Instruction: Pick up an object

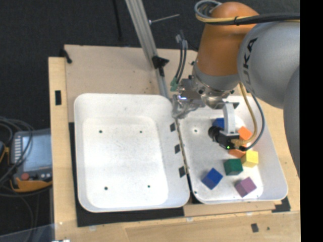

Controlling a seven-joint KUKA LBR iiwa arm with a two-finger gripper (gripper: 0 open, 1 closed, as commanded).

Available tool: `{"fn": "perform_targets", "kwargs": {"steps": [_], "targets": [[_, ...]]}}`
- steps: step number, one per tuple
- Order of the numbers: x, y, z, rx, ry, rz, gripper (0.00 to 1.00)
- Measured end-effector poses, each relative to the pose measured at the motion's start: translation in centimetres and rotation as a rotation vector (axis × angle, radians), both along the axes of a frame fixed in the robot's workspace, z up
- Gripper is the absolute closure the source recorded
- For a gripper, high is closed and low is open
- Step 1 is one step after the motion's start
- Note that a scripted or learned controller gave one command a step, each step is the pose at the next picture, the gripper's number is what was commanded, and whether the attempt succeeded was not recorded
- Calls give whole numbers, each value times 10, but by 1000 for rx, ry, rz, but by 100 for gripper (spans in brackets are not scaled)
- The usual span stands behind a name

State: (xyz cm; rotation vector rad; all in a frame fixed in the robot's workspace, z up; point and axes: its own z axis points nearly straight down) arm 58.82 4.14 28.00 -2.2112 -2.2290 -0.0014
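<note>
As the view gives no evidence of anything held by the gripper [181, 107], the task is judged to be at the approach step, with the pick not yet made. Whether the gripper is released or clenched cannot be told, since the wrist housing masks its working end.

Location: the gripper sits over the far left corner of the right bin [275, 185], close to the wall it shares with the left bin [81, 110]. Both bins rest on the table [101, 69].

Candidate objects, all in the right bin:
- blue cube [212, 178]
- green cube [233, 166]
- yellow cube [251, 158]
- purple cube [246, 186]
- orange cube [245, 133]
- second blue block [218, 123], partly hidden

The green and yellow cubes lie just beside each other. The blue cube and purple cube each have open floor around them.

Arm pose: the arm [267, 54] enters from the right, its orange band [222, 34] high above the wrist, and the wrist points down toward the divide between the bins.

Next move, in my judgement: shift toward the near end of the right bin, centre over one isolated cube, descend and close. The blue cube looks the cleanest target. The green and yellow pair risks a double contact.
</note>
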Motion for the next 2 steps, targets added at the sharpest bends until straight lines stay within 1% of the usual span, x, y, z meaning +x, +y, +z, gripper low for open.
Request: {"fn": "perform_targets", "kwargs": {"steps": [1,2], "targets": [[-11,44,-21,-2,1,-2,100],[-10,42,-20,-1,-1,-6,0]]}}
